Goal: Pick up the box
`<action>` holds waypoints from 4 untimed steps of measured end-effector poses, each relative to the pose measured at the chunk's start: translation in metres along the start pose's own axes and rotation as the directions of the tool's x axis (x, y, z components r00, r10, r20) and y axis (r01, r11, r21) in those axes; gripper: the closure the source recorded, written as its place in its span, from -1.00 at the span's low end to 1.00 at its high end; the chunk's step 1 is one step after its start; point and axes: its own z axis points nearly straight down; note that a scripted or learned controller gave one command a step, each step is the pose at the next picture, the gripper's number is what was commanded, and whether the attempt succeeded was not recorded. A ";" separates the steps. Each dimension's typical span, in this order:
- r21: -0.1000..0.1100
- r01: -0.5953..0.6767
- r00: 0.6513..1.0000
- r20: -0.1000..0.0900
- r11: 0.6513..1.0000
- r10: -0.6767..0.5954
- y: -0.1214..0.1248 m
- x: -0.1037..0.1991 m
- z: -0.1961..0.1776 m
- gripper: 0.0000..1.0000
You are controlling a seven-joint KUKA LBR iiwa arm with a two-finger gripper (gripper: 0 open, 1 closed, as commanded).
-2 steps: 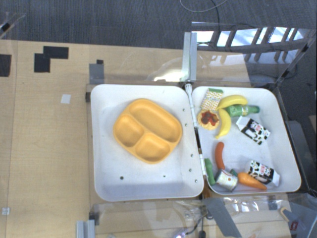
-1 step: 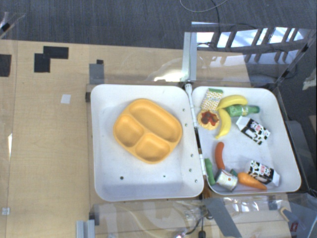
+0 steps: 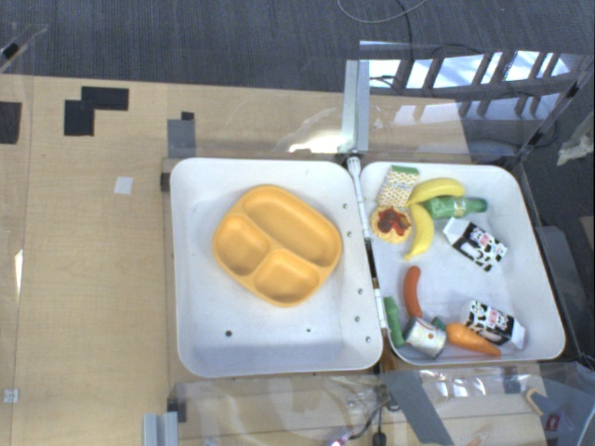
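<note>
The wooden bench (image 3: pixel 84 277) carries black marks near its far left corner. The left bin (image 3: pixel 200 337) holds a yellow divided plate (image 3: pixel 277 243) at its middle. In the right bin (image 3: pixel 548 337), a dotted packet (image 3: pixel 398 187) and a banana (image 3: pixel 423 214) lie near the far left corner, and a red sausage (image 3: pixel 412 291) is at the middle. One black-and-white box (image 3: pixel 476 245) lies tilted toward the right edge; a second similar box (image 3: pixel 491 323) lies at the near right corner, touching a carrot (image 3: pixel 472 340). Behind the bench there is dark carpet (image 3: pixel 186 26) with a thin cable (image 3: pixel 409 3).
</note>
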 end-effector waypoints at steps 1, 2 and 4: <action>-0.002 0.010 1.000 0.002 1.000 -0.010 0.001 0.003 -0.009 1.00; -0.003 0.020 1.000 0.004 1.000 -0.020 0.002 0.005 -0.019 1.00; -0.009 0.277 0.961 -0.005 0.961 -0.277 0.004 -0.021 0.344 1.00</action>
